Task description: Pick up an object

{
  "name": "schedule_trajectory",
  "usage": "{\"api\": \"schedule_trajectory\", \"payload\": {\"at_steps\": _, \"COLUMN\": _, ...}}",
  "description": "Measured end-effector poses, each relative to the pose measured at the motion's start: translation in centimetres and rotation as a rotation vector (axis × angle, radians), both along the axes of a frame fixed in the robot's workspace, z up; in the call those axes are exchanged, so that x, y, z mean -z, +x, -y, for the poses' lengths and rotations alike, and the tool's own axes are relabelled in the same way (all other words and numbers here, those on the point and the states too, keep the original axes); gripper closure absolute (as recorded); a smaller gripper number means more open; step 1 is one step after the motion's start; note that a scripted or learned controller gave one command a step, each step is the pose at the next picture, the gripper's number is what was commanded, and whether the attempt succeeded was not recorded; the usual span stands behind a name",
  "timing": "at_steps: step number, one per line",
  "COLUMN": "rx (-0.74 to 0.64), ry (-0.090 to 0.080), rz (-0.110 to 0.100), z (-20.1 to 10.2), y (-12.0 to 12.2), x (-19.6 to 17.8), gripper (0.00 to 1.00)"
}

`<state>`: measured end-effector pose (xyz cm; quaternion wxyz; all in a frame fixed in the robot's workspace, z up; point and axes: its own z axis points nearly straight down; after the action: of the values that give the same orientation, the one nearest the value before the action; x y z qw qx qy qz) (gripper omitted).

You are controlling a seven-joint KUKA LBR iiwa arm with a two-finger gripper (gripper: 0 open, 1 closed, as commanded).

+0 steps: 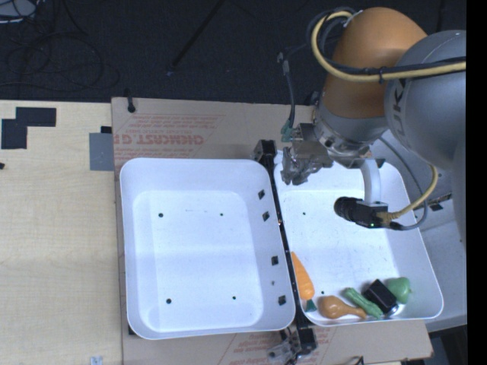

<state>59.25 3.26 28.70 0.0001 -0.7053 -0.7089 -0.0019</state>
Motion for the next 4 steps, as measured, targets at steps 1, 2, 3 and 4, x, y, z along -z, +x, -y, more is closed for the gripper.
{"api": "schedule_trajectory", "payload": {"at_steps": 1, "rx": -0.003, "ry": -0.001, "rz": -0.004, "z": -9.2, "y": -2.4, "x": -1.7, "gripper": 1.00}}
{"api": "schedule_trajectory", "payload": {"at_steps": 2, "rx": -0.002, "ry": -0.004, "rz": -0.008, "z": -8.8, "y": -2.3, "x": -2.5, "gripper": 1.00}}
{"api": "schedule_trajectory", "payload": {"at_steps": 3, "rx": 0.002, "ry": -0.006, "rz": -0.018, "z": -10.3, "y": 1.0, "x": 19.4, "gripper": 1.00}}
{"api": "schedule_trajectory", "payload": {"at_steps": 4, "rx": 0.001, "ry": -0.002, "rz": -0.003, "z": -15.3, "y": 5.1, "x": 20.1, "gripper": 1.00}}
